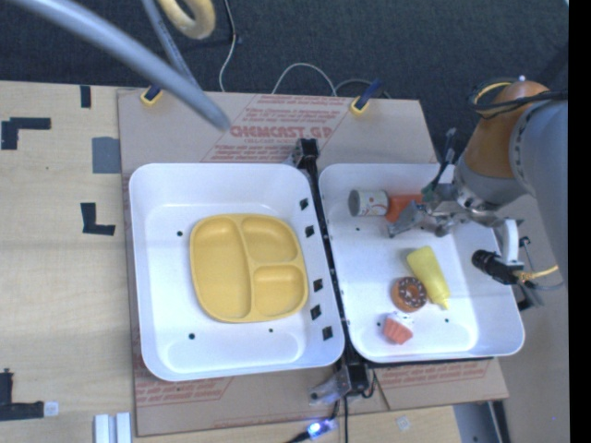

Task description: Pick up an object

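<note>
Reaching in from the right edge of the table [55, 247], the grey arm with its orange band [517, 155] is the biggest thing in view, its jaws [427, 218] low over the far half of the right-hand shallow white bin [499, 335]; whether they are spread or pinched together cannot be told. Next in size, the left-hand white bin [162, 192] carries a yellow plastic three-compartment plate [247, 268] at its middle, well away from the arm. Candidates for picking lie in the right bin: a yellow wedge-shaped toy [429, 273] near its centre, a round brown doughnut toy [408, 293] touching it, a small white cylinder [367, 202] by the far edge, an orange piece [401, 207] just beside the jaws, probably the target given the arm's pose, and a pink-and-white cupcake toy [397, 329] near the front edge
</note>
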Motion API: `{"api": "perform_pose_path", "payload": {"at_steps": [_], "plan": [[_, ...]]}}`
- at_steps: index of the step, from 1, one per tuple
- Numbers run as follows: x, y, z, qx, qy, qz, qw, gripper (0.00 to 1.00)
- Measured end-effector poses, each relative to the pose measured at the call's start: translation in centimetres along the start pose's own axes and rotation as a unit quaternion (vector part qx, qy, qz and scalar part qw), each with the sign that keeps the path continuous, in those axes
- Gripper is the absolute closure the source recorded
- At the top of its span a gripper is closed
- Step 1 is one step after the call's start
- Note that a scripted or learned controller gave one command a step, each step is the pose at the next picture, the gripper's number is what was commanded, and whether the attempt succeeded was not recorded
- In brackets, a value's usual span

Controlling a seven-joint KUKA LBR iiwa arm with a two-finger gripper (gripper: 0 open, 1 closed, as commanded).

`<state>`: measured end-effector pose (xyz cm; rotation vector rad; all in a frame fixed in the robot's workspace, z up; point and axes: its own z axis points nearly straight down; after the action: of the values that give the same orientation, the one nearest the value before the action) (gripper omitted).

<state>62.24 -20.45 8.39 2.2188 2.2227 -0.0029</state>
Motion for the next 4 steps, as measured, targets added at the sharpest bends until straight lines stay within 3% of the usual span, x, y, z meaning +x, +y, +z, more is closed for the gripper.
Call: {"api": "perform_pose_path", "payload": {"at_steps": [1, 2, 4], "plan": [[0.0, 0.1, -1.3, -0.002, -0.001, -0.001, 1.0000, 1.00], [0.4, 0.5, -7.5, -0.002, 0.001, 0.000, 1.0000, 1.00], [1.3, 0.7, -16.2, -0.002, 0.001, 0.000, 1.0000, 1.00]]}}
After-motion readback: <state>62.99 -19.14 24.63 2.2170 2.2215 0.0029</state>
